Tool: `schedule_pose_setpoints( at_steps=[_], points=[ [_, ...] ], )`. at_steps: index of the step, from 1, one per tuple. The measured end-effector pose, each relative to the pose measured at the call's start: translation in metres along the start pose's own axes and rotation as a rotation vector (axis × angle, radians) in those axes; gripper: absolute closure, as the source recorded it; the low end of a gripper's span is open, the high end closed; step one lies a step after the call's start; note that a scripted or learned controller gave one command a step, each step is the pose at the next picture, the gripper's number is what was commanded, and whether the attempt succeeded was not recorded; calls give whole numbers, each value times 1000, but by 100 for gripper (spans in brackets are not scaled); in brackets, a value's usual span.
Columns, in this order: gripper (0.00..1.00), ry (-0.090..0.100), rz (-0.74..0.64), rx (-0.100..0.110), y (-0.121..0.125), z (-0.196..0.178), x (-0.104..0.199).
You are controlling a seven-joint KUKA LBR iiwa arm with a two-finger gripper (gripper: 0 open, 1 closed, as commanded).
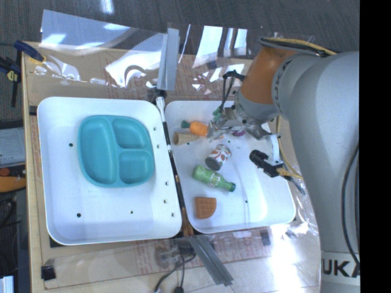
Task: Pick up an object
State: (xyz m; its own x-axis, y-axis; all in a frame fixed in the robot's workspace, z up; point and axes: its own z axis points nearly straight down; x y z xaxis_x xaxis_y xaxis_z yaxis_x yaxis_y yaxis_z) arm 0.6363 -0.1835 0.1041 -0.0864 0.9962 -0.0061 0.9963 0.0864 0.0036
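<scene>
On the table (91,81), two white bins are set side by side. In the left bin (55,212) a teal divided plate (116,150) with three compartments is laid flat. In the right bin (269,209) a short tan stick (182,138) is seen near the left wall, with a carrot (197,127) just beside it. Lower down, a brown waffle (205,207) is placed near the front rim, a green bottle (214,177) is lying on its side, and a small red-and-white can (217,156) is tipped over above it. The tool (219,126) is lowered just right of the carrot. Whether it is released or clenched cannot be told. The grey arm (317,139) is reached in from the right.
</scene>
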Motion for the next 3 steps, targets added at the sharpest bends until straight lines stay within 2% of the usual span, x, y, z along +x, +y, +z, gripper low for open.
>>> schedule_pose_setpoints(
  at_steps=[1,2,3],
  points=[
    [0,0,0,0,0,0,0],
    [0,8,-305,5,22,15,22],
    [100,10,-308,12,22,8,22]
  ],
)
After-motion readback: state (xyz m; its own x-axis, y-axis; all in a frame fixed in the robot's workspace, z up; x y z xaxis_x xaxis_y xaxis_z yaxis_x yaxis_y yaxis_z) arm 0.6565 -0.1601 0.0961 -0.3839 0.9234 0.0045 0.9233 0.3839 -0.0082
